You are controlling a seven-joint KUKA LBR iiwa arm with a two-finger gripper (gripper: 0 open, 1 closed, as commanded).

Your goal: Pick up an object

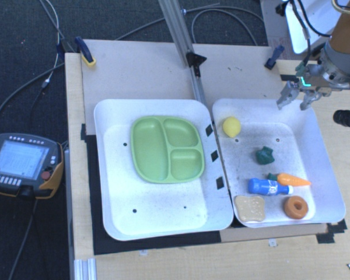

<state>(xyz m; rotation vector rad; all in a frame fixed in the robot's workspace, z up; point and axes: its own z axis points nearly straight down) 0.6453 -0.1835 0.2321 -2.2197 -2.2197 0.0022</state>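
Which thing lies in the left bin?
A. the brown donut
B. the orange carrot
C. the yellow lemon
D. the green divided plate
D: the green plate lies in the left bin, while the lemon, the donut and the carrot all lie in the right bin.

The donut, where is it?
The donut sits in the right bin's near right corner, just below the carrot and right of the toast slice.

Pale bench [146, 63], two white bins side by side, left bin [163, 214], right bin [321, 168], blue clamp [84, 51] at far-left corner
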